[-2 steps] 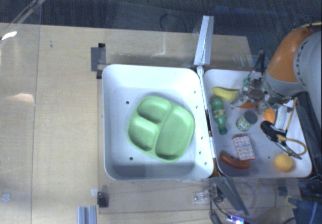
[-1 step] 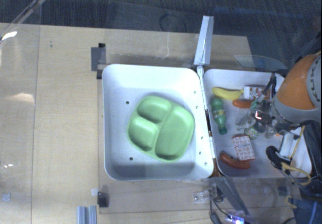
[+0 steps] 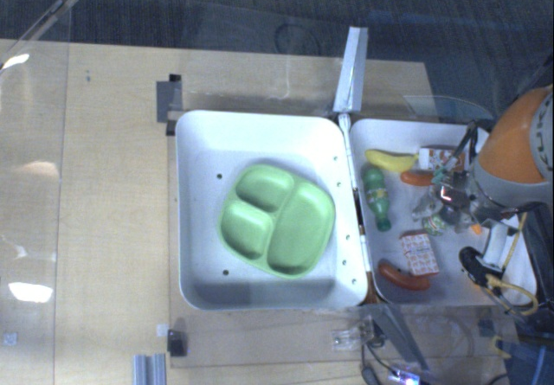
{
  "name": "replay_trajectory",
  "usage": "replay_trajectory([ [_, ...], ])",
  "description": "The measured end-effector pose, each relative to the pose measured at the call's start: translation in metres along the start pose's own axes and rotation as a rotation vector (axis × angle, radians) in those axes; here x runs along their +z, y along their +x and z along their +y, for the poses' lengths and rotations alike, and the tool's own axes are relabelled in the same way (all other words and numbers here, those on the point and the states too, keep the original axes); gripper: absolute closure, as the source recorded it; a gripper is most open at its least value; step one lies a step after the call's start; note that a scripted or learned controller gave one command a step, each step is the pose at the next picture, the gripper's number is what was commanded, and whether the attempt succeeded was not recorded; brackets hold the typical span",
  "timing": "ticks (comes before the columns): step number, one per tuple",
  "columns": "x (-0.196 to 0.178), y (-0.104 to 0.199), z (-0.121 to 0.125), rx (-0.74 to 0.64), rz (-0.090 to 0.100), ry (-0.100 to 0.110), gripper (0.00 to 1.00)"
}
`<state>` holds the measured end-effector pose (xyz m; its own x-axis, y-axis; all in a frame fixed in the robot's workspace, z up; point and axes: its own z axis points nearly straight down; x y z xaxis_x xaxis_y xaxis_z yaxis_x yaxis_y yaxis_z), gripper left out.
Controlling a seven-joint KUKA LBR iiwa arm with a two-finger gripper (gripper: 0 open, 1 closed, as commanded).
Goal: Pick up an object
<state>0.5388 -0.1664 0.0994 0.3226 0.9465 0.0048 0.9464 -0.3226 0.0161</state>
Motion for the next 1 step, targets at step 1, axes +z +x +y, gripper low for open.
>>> replay_trajectory([
  [1,-0.1447,0.0602,-0.0383,-0.189,-0.002,0.010,1.00],
])
